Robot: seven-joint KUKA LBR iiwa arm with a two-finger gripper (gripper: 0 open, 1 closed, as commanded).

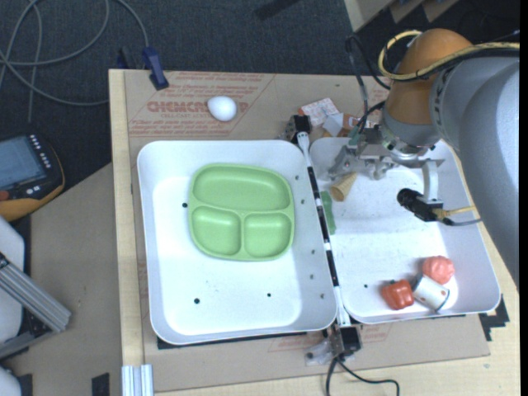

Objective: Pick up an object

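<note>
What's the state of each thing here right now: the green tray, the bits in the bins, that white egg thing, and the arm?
Green divided plate: flat in the left bin, its three sections bare.
Orange block: resting in the right bin, near the front edge.
White cup: on its side, touching the orange block.
Tan cone-shaped piece: lying tilted by the divider.
White egg-shaped object: on the bench behind the bins.
Gripper: low over the right bin's back corner.
</note>
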